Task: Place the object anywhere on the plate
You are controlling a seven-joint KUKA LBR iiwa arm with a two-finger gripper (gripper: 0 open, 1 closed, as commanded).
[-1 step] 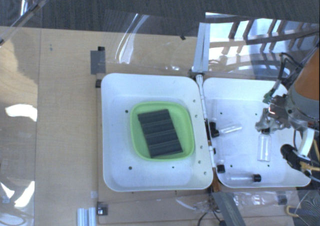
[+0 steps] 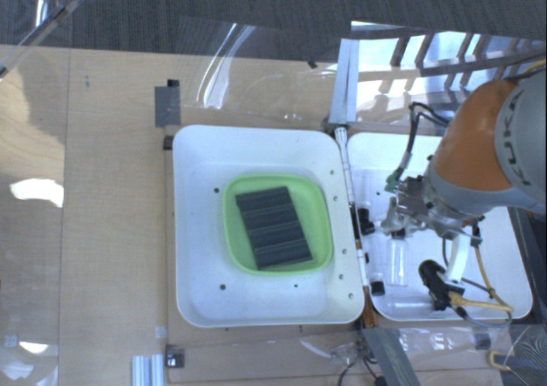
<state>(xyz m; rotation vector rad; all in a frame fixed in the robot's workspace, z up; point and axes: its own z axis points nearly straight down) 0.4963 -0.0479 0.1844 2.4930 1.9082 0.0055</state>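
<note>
**Block on plate; gripper obscured**

The dark ridged block (image 2: 273, 227) lies flat on the green plate (image 2: 320, 220) in the left bin (image 2: 192, 231). Over the right bin (image 2: 513, 273), the arm (image 2: 479, 149) hides most of the gripper (image 2: 398, 226). Whether it holds anything cannot be told.

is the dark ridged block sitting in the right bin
No, the dark ridged block lies on the green plate inside the left bin.

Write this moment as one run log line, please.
arm: over right bin | dark ribbed object: lying on green plate | plate: in left bin
</note>
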